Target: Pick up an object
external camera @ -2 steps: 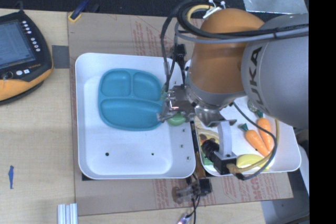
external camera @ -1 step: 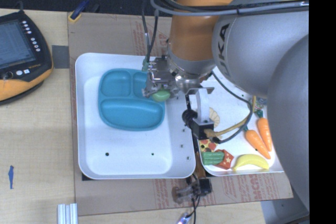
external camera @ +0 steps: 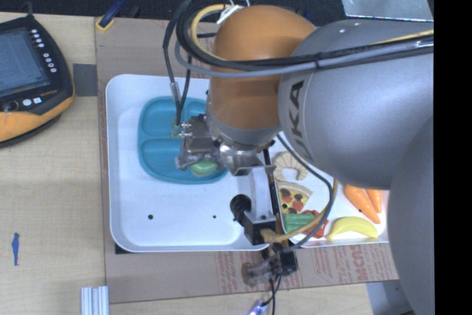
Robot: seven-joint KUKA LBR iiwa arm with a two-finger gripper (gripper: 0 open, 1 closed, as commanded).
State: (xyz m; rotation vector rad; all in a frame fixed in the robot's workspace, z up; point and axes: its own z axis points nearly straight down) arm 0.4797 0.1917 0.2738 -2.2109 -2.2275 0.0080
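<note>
Hand [external camera: 198,153] of the grey arm [external camera: 354,107] sits low over the left white bin [external camera: 122,158], directly above a blue two-compartment plastic dish [external camera: 158,140]; whether it is spread or closed cannot be told, since the wrist and its cabling hide most of it. A small rounded pale-green object [external camera: 204,167] lies just beneath the hand, at the near right edge of the blue dish, touching or almost touching the hand; a grip on it cannot be confirmed. The arm's orange band [external camera: 254,59] lies above the wrist, with black cables [external camera: 184,33] looping round it. The pale wooden table [external camera: 51,210] carries both bins. An orange-and-black handheld control pendant [external camera: 29,81] rests at the table's left edge. The right white bin [external camera: 354,238], largely covered by the arm, holds a yellow toy banana [external camera: 354,229], an orange toy carrot [external camera: 365,199] and a toy pizza slice [external camera: 295,197].
</note>
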